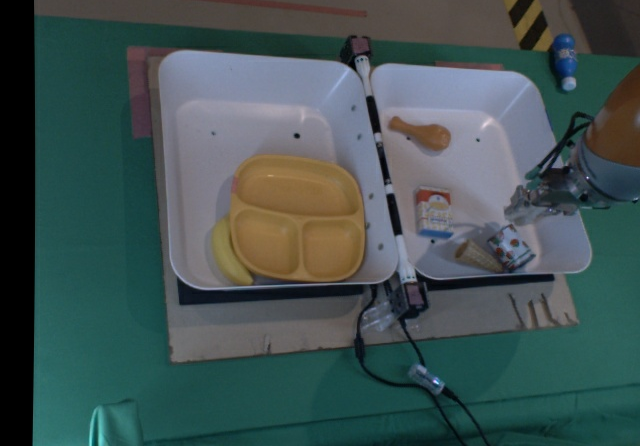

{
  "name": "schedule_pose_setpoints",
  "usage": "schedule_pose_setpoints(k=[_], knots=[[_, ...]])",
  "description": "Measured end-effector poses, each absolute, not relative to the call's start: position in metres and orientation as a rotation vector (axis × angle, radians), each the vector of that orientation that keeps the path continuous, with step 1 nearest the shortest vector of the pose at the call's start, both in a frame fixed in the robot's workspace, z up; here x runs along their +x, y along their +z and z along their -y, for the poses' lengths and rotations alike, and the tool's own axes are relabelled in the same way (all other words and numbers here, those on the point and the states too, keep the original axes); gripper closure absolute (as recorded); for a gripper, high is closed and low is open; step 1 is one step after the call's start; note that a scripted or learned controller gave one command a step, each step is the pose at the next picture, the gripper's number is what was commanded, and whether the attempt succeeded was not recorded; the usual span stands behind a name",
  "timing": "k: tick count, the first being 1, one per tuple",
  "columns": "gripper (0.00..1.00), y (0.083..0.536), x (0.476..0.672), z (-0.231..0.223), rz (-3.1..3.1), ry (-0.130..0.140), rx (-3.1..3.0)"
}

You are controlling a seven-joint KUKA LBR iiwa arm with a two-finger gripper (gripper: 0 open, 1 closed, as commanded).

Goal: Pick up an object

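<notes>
The right bin (540, 124) holds a brown chicken drumstick (422, 133) near its back, a small white and orange carton (434, 211) in the middle, an ice-cream cone (477, 255) and a small patterned can (511, 247) at the front right. My gripper (522, 209) hangs over the bin's right side, just above and behind the can, with nothing seen between its fingers. The left bin (200, 94) holds a yellow divided plate (298, 217) and a banana (228, 254) at the plate's left edge.
A black and white bar (382, 156) runs between the two bins. Cables (410, 364) trail over the green bench in front. A blue bottle (565, 59) stands at the far right, behind the bins. Cardboard (300, 324) lies under the bins.
</notes>
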State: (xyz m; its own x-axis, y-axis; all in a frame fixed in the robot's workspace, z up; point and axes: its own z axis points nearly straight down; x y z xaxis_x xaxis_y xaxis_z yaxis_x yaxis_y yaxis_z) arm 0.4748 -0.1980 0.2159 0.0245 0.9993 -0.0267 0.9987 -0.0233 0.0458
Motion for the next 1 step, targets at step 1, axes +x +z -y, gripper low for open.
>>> schedule_pose_setpoints(k=[1], knots=[[0.00, 0.2159, 0.4748, 0.1979, -2.159, 0.020, 2.211]])
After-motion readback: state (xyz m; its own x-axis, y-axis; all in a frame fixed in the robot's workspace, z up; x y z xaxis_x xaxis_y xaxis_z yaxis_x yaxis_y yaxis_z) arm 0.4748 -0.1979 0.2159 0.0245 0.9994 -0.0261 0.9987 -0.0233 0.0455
